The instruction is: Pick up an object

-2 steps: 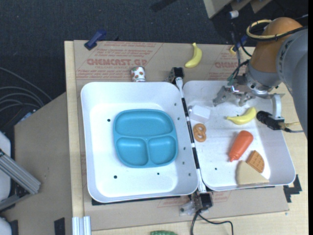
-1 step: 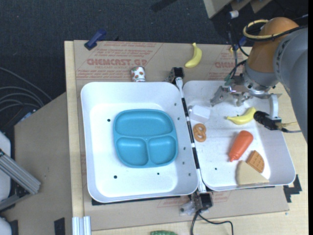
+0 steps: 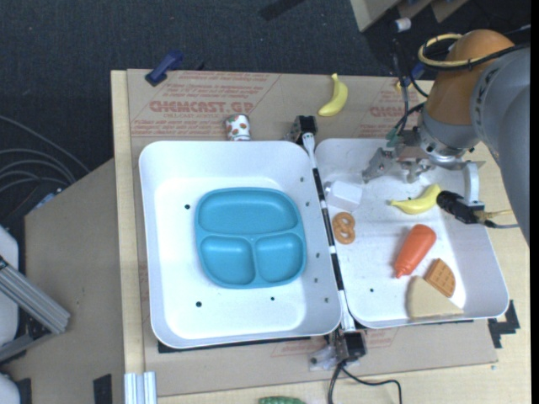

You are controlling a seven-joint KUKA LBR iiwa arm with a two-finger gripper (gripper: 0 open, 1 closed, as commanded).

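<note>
I am seeing the blue tray lying in the left bin, and in the right bin the pretzel, carrot and banana. The gripper is hovering near the far edge; whether it is gripping anything I cannot tell. The banana is lying just beside it, toward the near side, long axis left to right.
</note>
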